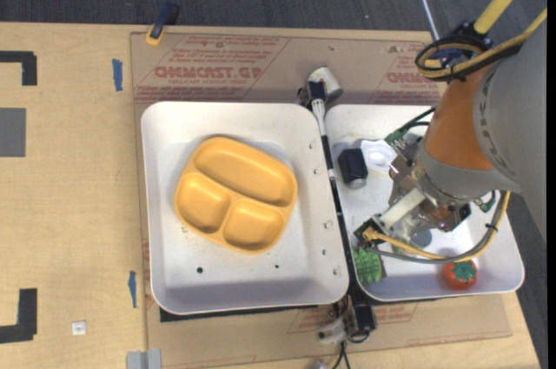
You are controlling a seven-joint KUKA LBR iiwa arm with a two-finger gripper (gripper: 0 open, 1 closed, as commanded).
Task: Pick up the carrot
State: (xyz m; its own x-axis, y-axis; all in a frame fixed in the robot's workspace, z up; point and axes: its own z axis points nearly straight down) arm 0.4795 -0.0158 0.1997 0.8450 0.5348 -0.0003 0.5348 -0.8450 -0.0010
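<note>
An orange-red piece with a green top, seemingly the carrot, lies in the right bin near its front right corner. The arm's orange band and grey wrist hang over the middle of that bin. My gripper points down and left, low over the bin floor. It sits to the left of the carrot and apart from it, and nothing shows in its hold. The arm hides the bin floor under the wrist.
In the right bin, a black object and a white one lie at the back left, and a green toy at the front left. A yellow divided plate sits in the left bin. A yellow cable loops below the gripper.
</note>
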